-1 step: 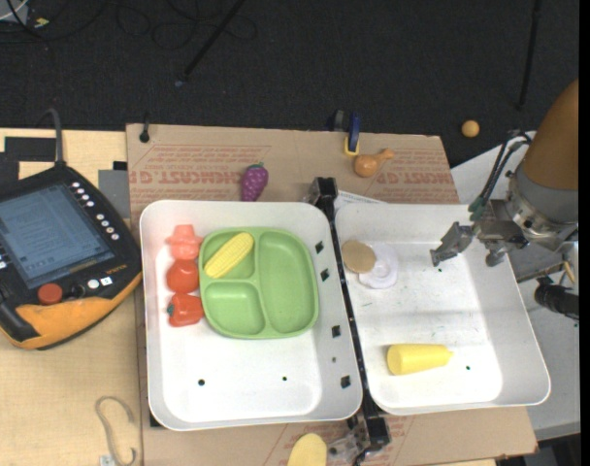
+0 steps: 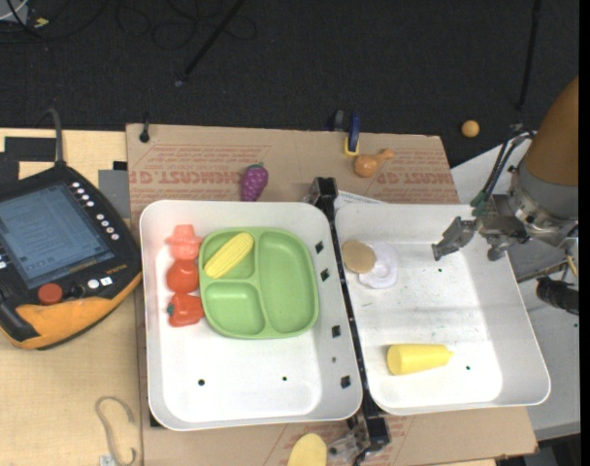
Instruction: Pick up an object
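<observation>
Even, fairly bright light falls from above, and the two white bins [image 2: 431, 396] show almost flat white with little glare. Shadows are soft and short: a faint one lies beside the yellow object [image 2: 417, 358] and under the green tray [image 2: 276, 289]. The dark floor at the top swallows detail. The frame is slightly soft and grainy; the pincer [image 2: 467, 238] looks blurred, and the tablet screen [image 2: 45, 227] appears washed pale

Grey arm [image 2: 542, 187], orange band [image 2: 564, 129]
</observation>
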Motion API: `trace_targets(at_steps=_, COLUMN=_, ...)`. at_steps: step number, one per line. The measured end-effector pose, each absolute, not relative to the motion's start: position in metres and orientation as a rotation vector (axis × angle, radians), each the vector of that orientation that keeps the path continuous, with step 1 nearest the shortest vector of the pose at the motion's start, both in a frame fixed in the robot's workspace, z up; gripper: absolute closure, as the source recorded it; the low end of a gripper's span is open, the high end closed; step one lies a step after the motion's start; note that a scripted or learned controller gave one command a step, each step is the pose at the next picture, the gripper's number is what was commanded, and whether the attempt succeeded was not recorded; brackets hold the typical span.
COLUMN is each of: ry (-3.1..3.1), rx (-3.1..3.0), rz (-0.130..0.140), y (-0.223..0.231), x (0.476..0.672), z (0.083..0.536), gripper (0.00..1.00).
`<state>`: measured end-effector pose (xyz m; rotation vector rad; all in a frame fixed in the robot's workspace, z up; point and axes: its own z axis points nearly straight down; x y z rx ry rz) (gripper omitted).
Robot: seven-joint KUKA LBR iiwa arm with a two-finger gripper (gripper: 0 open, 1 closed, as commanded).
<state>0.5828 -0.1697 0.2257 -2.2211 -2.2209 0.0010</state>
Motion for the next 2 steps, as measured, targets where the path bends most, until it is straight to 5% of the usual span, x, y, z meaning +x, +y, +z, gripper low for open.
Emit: trace_targets(at_steps=2, ry=-2.224, rx=-2.213, rz=0.004, y=-0.168, x=0.598, z=0.109, gripper=0.0)
